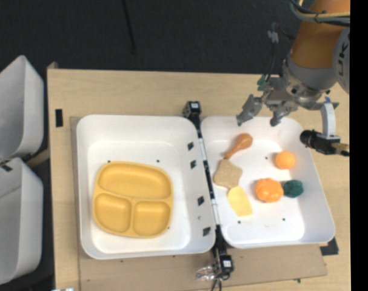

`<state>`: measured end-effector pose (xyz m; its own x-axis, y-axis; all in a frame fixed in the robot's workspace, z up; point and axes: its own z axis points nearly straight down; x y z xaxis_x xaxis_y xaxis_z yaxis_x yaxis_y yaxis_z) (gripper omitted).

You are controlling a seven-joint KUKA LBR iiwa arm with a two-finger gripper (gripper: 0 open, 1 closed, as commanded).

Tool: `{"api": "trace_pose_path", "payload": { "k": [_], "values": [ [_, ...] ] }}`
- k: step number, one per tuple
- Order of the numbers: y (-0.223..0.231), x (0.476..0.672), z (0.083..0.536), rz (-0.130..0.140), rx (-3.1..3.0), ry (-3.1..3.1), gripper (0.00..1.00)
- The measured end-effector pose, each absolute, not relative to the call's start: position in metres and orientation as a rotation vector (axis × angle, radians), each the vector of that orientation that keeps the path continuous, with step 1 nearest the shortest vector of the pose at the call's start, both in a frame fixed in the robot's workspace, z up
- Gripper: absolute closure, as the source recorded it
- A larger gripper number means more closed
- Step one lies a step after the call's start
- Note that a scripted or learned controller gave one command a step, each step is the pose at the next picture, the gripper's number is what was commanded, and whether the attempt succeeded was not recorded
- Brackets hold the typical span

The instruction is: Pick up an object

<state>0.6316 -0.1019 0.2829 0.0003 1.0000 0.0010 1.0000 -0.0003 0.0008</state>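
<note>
My gripper [260, 115] hangs open above the far edge of the right bin [311, 223], with nothing between its fingers. Just below it in that bin lies a brown drumstick [239, 144]. A tan slice of bread [227, 174] and a pale yellow wedge [239, 200] lie near the bin's left wall. Further right are a small orange ball [285, 159], a larger orange fruit [268, 190] and a dark green piece [292, 188] touching it.
The left bin [90, 132] holds a yellow three-compartment plate [134, 197]. A black divider ridge [203, 168] runs between the bins. A black fitting [320, 140] juts in at the right bin's far right rim. White casings [14, 162] stand left of the bench.
</note>
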Motion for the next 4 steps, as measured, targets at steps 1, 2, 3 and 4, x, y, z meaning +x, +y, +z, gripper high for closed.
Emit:
{"api": "trace_pose_path", "payload": {
  "k": [1,2,3,4],
  "values": [
    [-0.112,0.633,0.223,0.008,-2.222,-2.218,0.00],
    [-0.117,0.631,0.160,0.009,-2.222,-2.217,0.00],
    [-0.119,0.630,0.107,0.007,-2.225,-2.215,0.00],
    [-0.119,0.632,0.121,-0.002,-2.232,-2.213,1.00]
  ]
}}
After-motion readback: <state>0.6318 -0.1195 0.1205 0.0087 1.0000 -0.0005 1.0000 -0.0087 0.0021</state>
